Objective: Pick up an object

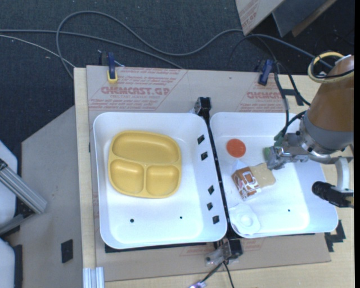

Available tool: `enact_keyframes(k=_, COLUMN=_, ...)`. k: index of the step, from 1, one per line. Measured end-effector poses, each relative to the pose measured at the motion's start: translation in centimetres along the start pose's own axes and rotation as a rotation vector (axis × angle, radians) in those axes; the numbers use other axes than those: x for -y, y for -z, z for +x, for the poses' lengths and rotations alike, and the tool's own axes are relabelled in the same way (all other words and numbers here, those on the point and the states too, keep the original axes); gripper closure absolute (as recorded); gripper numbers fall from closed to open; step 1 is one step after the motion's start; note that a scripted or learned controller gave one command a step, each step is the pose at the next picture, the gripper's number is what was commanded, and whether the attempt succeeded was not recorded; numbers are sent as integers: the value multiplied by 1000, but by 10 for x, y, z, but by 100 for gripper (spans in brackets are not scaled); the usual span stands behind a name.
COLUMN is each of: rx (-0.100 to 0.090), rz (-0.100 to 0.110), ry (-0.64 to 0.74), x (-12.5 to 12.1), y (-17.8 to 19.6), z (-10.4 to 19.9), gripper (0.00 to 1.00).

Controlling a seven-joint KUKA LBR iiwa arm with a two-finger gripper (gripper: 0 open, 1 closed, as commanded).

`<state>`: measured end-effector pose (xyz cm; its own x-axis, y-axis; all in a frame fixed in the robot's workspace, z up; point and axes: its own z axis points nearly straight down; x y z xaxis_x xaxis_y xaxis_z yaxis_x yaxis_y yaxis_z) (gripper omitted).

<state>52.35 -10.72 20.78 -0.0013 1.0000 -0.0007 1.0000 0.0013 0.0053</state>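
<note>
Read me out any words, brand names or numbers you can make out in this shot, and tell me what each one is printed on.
"CHEMCAST GP", red, repeated upside down on the brown board under the bins; clearest at the back left, partly cut off at the back right.
Finer red lines beside it: too blurred to read.
Small carton in the right bin: brown-and-white print, too small to read.
Cardboard box at the top edge: markings unreadable.

Bench surroundings, seen from above

Brown board with red lettering lies under the bins; blue clamps grip its far edge, grey cables trail over dark carpet behind.
</note>
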Motion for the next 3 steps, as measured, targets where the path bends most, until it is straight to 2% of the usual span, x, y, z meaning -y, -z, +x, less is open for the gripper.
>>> enact_keyframes(k=1, rx=0, rz=-3, ry=0, x=-1, y=65, z=1, gripper=100)
enact_keyframes(k=2, rx=-2, rz=7, ry=4, x=-15, y=50, z=59, gripper=100)
enact_keyframes(k=3, rx=-2, rz=4, ry=4, x=-27, y=51, z=114, gripper=100)
